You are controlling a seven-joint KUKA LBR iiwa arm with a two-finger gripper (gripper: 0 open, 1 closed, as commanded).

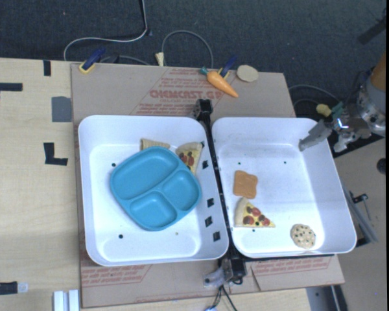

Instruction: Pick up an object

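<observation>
The right bin point(324, 193) holds a brown toast square point(245, 184), a pizza slice point(251, 215) just below it, and a chocolate-chip cookie point(303, 236) near the front right corner. My gripper point(313, 138) hangs over the right bin's far right corner, above its rim and well apart from all three items. Nothing shows in the gripper. In the left bin point(94, 173) a blue divided plate point(155, 188) lies tilted. A second pizza slice point(190, 154) and a tan piece point(150, 145) poke out from behind the plate.
A toy carrot point(220, 83) and a beige disc point(247, 74) lie on the cardboard behind the bins. Black clips point(204, 112) join the bins along the middle divider. Cables run across the dark floor at the back. The arm's wrist point(366, 112) sits beyond the right bin's edge.
</observation>
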